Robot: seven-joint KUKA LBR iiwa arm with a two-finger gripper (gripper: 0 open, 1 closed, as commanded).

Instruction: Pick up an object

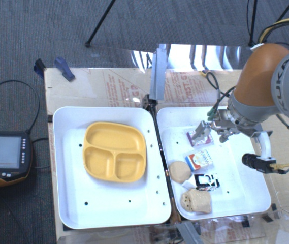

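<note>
A: Gripper status?

B: The gripper (209,128) hangs over the right bin (251,187), at its 11 o'clock; whether it is open or closed, I cannot tell.

A: Objects?

B: A purple packet (199,138) lies just beneath it. At 6 o'clock from the packet: a red-and-white carton (199,160), a tan ball (179,171), a black-and-white item (207,181), a beige toy (196,201). The left bin (68,197) holds a yellow divided plate (115,151).

A: How many bins (65,136)?
B: Two, side by side. One yellow plate (115,151) in the left bin.
A: And right of the plate?
B: Two small packets (200,160), two bread pieces (196,201), one black-and-white item (207,181).
</note>
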